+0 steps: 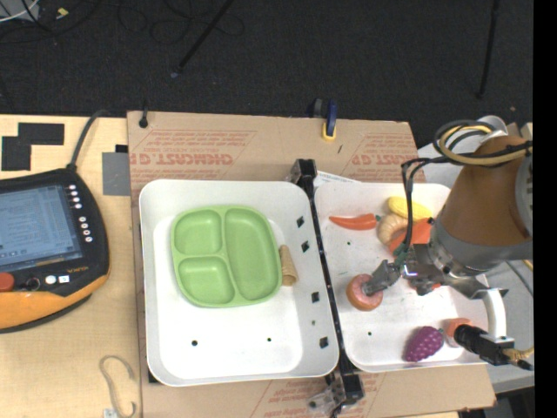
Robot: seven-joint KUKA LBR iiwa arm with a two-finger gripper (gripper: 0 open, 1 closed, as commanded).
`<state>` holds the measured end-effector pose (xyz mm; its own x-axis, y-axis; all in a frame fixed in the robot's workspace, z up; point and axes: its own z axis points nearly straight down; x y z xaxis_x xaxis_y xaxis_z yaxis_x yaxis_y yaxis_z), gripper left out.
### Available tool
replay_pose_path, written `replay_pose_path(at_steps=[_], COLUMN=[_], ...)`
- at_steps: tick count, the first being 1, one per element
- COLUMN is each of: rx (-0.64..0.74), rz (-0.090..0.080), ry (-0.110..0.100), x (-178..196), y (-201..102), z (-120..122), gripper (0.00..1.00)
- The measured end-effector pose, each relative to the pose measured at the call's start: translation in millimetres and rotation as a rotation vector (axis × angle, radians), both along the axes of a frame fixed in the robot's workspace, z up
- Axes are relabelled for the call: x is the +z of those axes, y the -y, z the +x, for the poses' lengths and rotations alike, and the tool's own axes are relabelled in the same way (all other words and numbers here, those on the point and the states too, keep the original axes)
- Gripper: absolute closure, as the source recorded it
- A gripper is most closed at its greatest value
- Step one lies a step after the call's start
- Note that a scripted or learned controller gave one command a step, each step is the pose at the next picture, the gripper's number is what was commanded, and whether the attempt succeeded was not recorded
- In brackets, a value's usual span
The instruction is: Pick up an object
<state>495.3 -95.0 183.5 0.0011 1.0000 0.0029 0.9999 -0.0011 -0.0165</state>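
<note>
The end effector (380,279) hangs low in the right white bin (374,342), just beside a round pink doughnut-shaped toy (363,293). I cannot tell how far it is open. A purple grape cluster (423,344) lies nearby.

Grey arm (487,233), orange band above wrist, yellow-black cables looped on top, dark end effector (383,277).

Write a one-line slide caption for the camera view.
Gripper poised beside a pink ring toy in the right bin; green divided plate in the left bin.
</note>
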Motion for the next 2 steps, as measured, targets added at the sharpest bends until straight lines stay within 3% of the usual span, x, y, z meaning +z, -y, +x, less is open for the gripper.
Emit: replay_pose_path(at_steps=[1, 2], rx=[0.001, 0.002], rz=[-0.001, -0.002], ry=[0.011, 0.009], x=[5.2, -38.2], y=[0.4, -2.9], z=[2.7, 1.6], gripper=[0.0, 0.0])
